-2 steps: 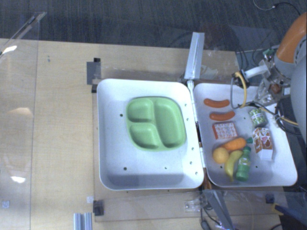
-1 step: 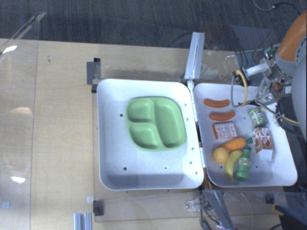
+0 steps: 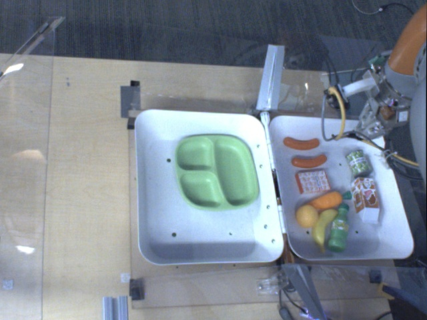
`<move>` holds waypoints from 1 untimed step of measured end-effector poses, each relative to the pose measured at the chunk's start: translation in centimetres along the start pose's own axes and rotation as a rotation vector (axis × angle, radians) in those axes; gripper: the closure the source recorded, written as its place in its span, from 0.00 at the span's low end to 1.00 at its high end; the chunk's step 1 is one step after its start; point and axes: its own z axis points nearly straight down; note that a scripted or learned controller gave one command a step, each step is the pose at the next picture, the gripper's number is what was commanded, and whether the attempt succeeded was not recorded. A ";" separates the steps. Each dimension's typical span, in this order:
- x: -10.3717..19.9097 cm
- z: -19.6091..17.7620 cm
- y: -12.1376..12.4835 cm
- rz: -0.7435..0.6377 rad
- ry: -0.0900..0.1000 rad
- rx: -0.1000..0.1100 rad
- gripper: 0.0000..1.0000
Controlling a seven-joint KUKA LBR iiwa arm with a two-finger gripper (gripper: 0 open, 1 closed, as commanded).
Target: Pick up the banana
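Note:
The banana, yellow-green, lies in the near part of the right bin. It is wedged between a yellow round fruit on its left and a green bottle on its right, with a carrot just behind it. The arm's grey wrist and gripper hang over the far right corner of that bin, well away from the banana, among cables.
The right bin also holds two sausages, a red packet, a green can and a small carton. A green divided plate lies in the left bin. A metal post stands behind the bins.

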 end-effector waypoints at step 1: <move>-0.6 4.5 1.3 -0.011 -0.002 0.000 1.00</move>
